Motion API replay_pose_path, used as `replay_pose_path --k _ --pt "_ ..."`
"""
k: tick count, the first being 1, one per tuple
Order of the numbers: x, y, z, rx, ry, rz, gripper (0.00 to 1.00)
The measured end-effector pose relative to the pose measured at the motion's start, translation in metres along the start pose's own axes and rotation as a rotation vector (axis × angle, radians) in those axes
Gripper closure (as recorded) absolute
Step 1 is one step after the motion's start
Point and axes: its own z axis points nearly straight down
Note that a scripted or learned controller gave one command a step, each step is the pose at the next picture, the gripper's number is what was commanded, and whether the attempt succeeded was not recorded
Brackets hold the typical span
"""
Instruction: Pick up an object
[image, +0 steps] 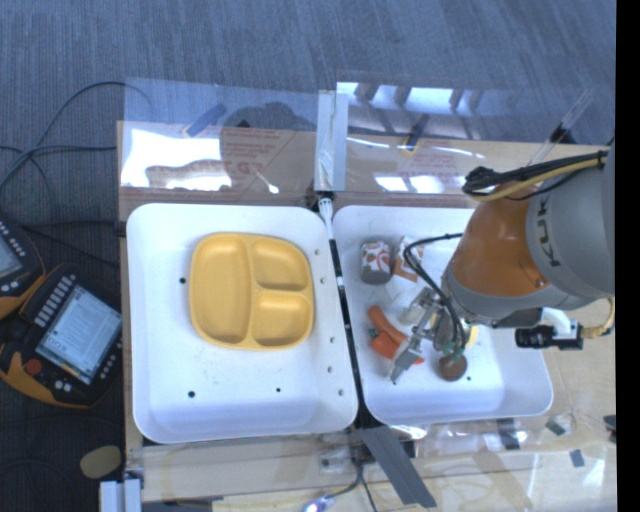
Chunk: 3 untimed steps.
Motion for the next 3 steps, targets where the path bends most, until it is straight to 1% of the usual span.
replay_pose_path --k 1,2,3 --pt "-0.002 0.001 -0.007 0.002 -0.003 -0.002 1.0" --pt "0.042 0.062 -0.093 0.003 0.005 -0.036 1.0" --pt "0.111 0.155 -0.114 0.004 0.007 0.085 1.0"
